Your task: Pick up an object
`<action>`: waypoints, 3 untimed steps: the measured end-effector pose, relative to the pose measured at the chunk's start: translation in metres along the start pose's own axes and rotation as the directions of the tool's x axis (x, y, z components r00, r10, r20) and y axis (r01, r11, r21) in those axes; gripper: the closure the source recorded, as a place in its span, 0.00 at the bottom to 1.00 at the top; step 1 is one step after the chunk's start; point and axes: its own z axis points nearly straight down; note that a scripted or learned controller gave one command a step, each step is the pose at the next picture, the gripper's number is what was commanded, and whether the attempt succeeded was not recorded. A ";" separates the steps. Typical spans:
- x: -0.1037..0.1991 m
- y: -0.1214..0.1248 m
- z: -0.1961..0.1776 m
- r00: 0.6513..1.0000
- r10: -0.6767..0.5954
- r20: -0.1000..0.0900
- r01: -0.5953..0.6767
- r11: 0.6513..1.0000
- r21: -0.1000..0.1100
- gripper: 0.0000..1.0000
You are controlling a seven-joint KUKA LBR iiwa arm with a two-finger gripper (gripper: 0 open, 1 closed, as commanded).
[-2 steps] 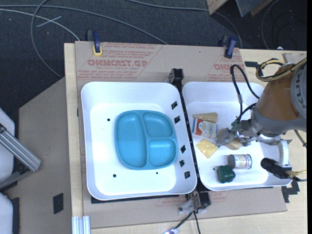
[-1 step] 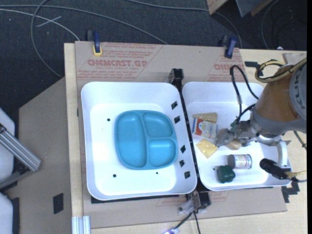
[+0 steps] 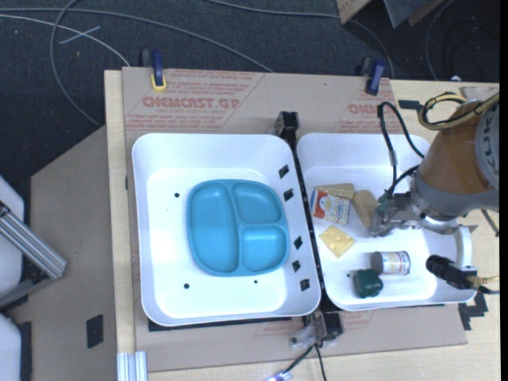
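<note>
Nothing is lifted yet: every object I could take lies on the floor of the right bin (image 3: 413,296), so I judge the pick itself is not yet done. My tool (image 3: 386,217) is low inside that bin, near its middle, and from this slant I cannot tell how it is set, nor see anything caught in it. The tan block (image 3: 364,208) sits just beside the tool on its left, perhaps touching. Left of that stands the red-and-white carton (image 3: 332,205), with the yellow cheese wedge (image 3: 336,240) below it. The small labelled can (image 3: 392,263) lies on its side just below my tool, and the dark green piece (image 3: 367,282) is nearer the front rim. The blue divided plate (image 3: 237,226) is alone in the left bin (image 3: 151,236), well apart from me.
</note>
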 end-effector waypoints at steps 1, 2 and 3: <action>-0.003 0.006 -0.063 1.000 -0.002 0.004 0.002 1.000 -0.008 1.00; -0.009 0.006 -0.126 1.000 -0.001 0.005 0.001 1.000 -0.008 1.00; -0.009 0.007 -0.125 1.000 -0.001 0.003 0.001 1.000 -0.003 1.00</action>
